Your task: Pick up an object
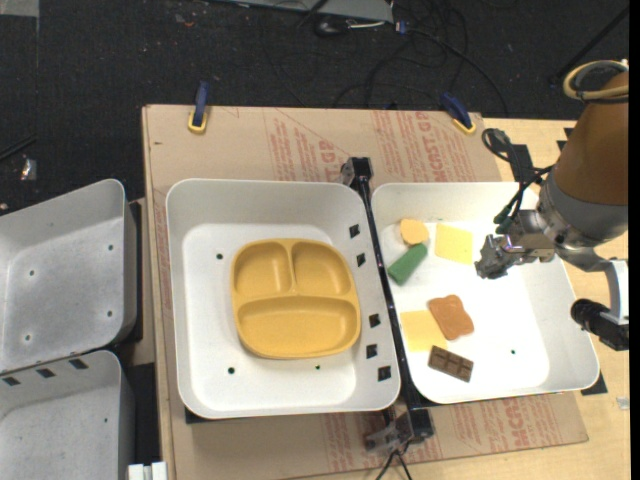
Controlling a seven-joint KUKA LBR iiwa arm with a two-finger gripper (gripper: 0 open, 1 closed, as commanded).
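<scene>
Both white bins [200, 218] look like smooth matt plastic, and the yellow divided tray [296, 298] carries a soft plastic sheen. Under them the surface [270, 138] is raw brown cardboard, printed red; the floor [90, 58] is dark, speckled carpet.

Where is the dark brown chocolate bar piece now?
The dark brown chocolate bar piece lies in the right white bin, near its front edge, just below the orange-brown toast-shaped piece.
</scene>
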